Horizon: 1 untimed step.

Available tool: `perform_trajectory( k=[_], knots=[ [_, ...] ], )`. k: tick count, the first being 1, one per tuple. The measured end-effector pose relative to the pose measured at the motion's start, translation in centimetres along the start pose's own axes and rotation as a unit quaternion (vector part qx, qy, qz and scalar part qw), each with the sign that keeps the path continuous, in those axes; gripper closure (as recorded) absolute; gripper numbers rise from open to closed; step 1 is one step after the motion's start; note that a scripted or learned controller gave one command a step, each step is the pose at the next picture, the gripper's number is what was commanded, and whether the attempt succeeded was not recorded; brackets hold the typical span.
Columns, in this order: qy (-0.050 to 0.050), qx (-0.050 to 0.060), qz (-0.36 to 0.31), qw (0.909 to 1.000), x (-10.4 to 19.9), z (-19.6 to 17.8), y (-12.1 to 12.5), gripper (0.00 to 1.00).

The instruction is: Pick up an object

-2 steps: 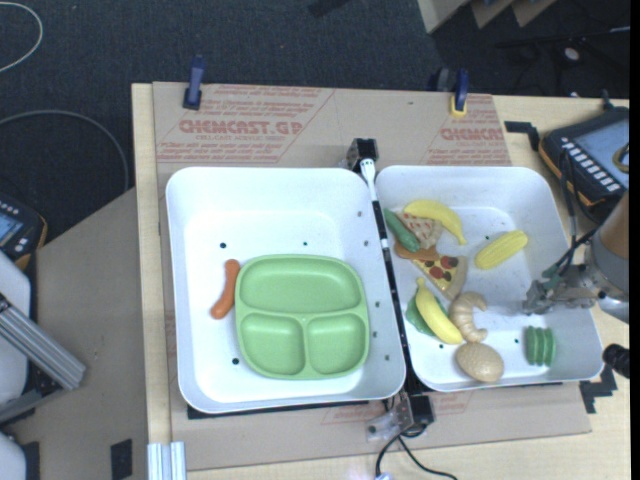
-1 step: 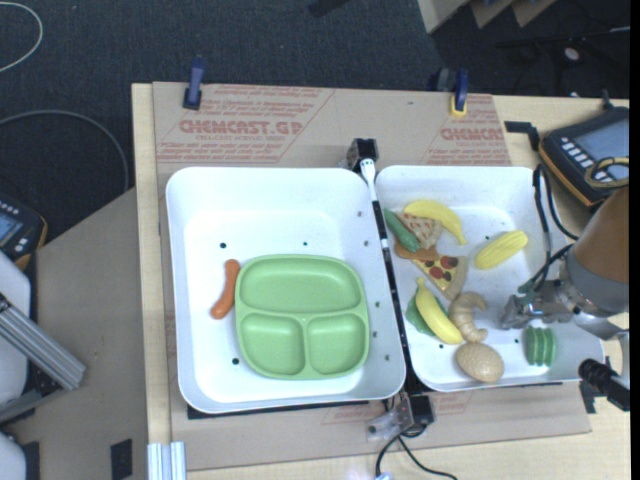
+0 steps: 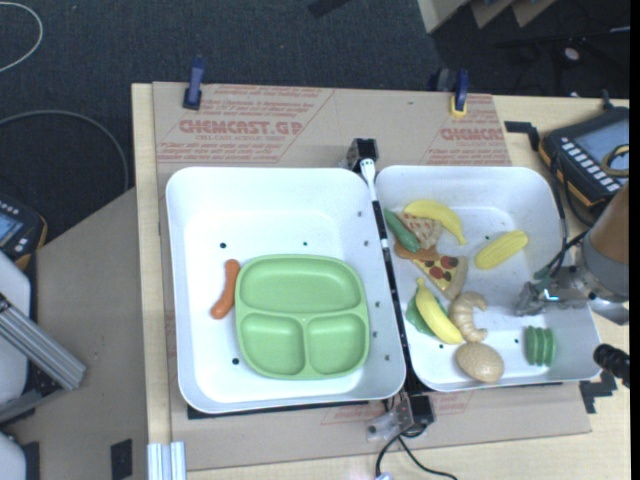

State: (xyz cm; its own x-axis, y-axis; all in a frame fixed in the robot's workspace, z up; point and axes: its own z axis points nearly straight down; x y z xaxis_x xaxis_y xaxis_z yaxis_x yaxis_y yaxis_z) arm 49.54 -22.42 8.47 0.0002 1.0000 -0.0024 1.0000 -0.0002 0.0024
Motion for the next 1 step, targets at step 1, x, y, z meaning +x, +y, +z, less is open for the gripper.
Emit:
perform_trajectory(
  k=[1],
  knots=[
    [0.002, 0.002, 0.0, 1.0, 1.93, 0.0, -1.72, 1.0]
  ],
)
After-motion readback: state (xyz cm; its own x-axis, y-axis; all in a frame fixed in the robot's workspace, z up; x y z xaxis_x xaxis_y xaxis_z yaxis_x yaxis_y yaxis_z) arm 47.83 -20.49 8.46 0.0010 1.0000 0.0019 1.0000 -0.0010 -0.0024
